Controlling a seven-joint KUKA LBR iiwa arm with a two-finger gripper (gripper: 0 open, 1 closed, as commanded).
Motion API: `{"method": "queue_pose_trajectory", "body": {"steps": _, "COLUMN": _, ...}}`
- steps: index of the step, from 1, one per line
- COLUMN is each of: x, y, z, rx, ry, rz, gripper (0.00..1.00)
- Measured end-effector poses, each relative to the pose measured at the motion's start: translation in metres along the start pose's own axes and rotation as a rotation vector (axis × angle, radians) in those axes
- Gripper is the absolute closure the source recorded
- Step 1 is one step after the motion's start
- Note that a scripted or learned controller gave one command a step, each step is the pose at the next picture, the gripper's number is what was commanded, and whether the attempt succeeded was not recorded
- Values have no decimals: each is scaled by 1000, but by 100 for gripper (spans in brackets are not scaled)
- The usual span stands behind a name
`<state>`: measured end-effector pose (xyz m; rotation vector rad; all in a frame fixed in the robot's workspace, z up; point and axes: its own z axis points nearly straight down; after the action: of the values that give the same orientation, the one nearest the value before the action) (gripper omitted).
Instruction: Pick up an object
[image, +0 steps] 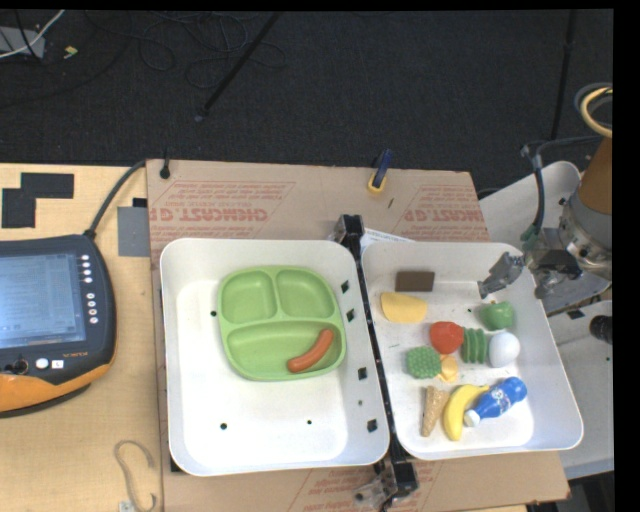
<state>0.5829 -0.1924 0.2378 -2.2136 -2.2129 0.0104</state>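
Banana (457, 410) at right bin's (560, 400) near edge; end effector (500, 275), grip state unclear, hovers above green toy (496, 316), likely light, smooth, rounded: grasp across its middle.

cardboard-covered bench (260, 205) bears two white bins (190, 400) (555, 400) and a pendant (45, 315).

arm (598, 190): cut off by right edge | gripper (525, 272): finger state not discernible | teach pendant (45, 315): cropped at left edge | yellow piece (449, 370): largely hidden among toy foods, kind unclear
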Motion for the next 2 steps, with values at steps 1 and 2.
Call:
{"method": "queue_pose_trajectory", "body": {"steps": 1, "x": 0, "y": 2, "z": -5, "rx": -10, "ry": -2, "rz": -1, "gripper": 0}}
{"method": "queue_pose_trajectory", "body": {"steps": 2, "x": 3, "y": 13, "z": 49, "rx": -5, "ry": -1, "rz": -5, "gripper": 0}}
